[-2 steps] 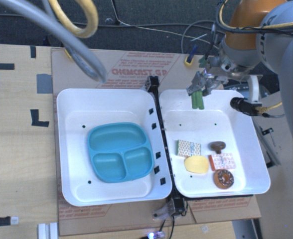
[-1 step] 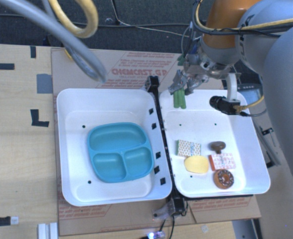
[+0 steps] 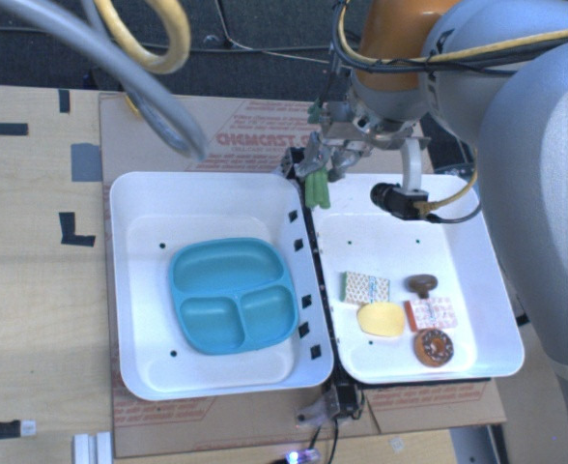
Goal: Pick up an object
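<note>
My gripper (image 3: 315,169) hangs over the far end of the divider between the two bins. A small green object (image 3: 318,192) sticks down from between its fingers, so the gripper is shut on it, lifted above the bin rim. Below in the right bin (image 3: 477,259) lie a patterned square packet (image 3: 365,286), a small brown piece (image 3: 421,283), a yellow lump (image 3: 381,319), a red-and-white packet (image 3: 431,312) and a chocolate doughnut (image 3: 434,347).
A blue divided plate (image 3: 234,293) lies in the left bin (image 3: 139,259). The arm's grey body fills the upper right, with a black cabled fitting (image 3: 400,199) over the right bin's far edge. Grey and yellow hoses (image 3: 149,27) cross the top left.
</note>
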Tool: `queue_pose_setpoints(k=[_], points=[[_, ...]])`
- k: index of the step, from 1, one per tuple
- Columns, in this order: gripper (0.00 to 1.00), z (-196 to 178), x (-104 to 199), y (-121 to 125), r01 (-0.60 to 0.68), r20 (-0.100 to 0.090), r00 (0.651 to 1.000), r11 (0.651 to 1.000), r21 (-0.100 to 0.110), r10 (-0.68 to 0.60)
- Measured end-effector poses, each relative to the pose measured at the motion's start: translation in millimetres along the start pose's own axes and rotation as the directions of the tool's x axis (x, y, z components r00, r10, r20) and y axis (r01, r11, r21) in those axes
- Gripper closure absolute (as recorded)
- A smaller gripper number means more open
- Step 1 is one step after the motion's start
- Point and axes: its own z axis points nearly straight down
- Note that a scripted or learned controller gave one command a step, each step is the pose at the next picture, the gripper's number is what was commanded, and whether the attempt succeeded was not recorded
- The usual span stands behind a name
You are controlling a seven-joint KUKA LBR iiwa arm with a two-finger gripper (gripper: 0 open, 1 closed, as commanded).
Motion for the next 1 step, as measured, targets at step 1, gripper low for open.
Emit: queue_pose_setpoints(k=[1], points=[[1.00, -2.2, 51.9, -9.7, 0.001, 0.000, 1.000, 1.000, 0.001, -0.001]])
